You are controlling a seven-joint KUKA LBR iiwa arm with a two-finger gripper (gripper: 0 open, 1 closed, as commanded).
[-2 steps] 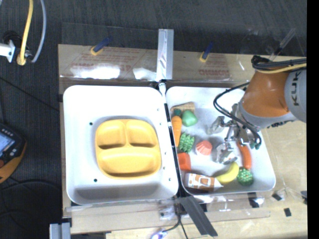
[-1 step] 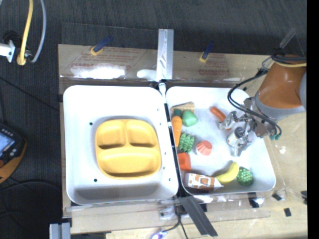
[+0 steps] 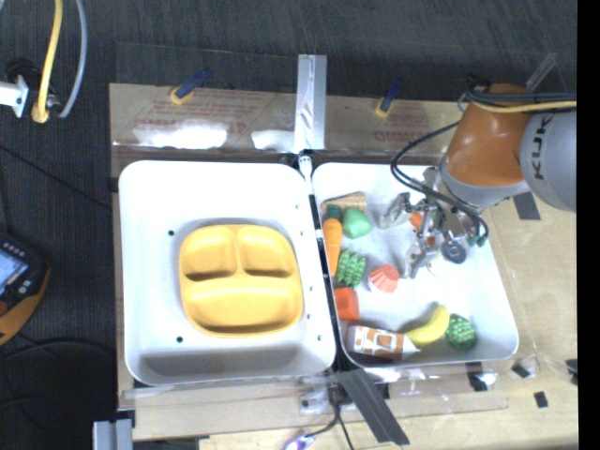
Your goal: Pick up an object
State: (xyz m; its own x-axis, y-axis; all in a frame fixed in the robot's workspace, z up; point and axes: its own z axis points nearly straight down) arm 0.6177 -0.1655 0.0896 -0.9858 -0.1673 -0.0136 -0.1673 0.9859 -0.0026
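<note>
Near the middle of the right bin (image 3: 502, 293) lay your likeliest target, the pink toy (image 3: 383, 278), squat, with no clear long axis. It sat just down-left of the gripper (image 3: 417, 242), which hovered above the bin floor; whether that was spread I couldn't tell.

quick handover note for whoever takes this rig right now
End effector: over the right bin, nothing visibly held; finger state unclear.
Right bin holds a banana, carrot, strawberry, broccoli, a green leafy piece and a small carton.
Left bin holds a yellow divided tray.
Done: nothing lifted.
Left: grasp one object, perhaps the nearby strawberry.
</note>
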